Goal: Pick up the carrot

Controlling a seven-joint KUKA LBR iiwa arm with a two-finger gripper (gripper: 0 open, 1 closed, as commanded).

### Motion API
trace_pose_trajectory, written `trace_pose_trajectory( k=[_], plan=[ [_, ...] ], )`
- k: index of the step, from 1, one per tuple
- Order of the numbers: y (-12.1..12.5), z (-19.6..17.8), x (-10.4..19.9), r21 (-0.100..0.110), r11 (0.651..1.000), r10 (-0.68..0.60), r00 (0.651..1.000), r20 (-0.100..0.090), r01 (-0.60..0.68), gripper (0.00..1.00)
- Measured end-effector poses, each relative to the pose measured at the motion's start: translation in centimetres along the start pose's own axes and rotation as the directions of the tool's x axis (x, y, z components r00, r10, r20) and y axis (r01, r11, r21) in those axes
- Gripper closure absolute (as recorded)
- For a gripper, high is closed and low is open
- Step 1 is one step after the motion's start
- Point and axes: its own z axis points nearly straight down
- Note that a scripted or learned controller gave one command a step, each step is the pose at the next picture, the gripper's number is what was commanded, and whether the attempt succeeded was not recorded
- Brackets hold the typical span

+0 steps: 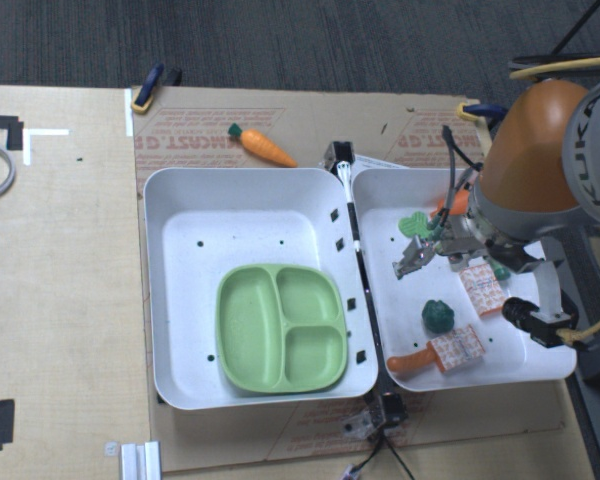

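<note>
- Two shallow white bins sit side by side on a sheet of cardboard (310, 133) laid over a pale wooden bench (60, 298).
- The carrot (263, 145), orange with a small green top, lies on the cardboard just beyond the far edge of the left bin (180, 268), near that bin's far right corner. It is outside both bins and angled, with the green end pointing left.
- The grey arm (540, 158), with its orange band, reaches in from the right and hangs over the right bin (380, 218).
- Its gripper (412, 260) is low over the middle of the right bin, with the metal fingers pointing left. They look nearly closed, and nothing can be seen between them.
- The carrot is well apart from the gripper, up and to the left of it, past the divide between the bins.
- A light green plate (280, 328) with three sections lies in the left bin, toward its near edge.
- In the right bin, a dark green lump (439, 315) lies just below the gripper, and a patterned packet (459, 347) sits near the near edge with an orange-red piece (410, 363) at its left end.
- A leafy green item (415, 224) lies just above the gripper.
</note>
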Motion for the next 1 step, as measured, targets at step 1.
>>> trace_pose_trajectory(
  k=[1],
  plan=[
    [12.48, -0.03, -1.89, -0.002, 0.987, -0.161, 0.987, 0.002, 0.161, 0.00]
  ],
)
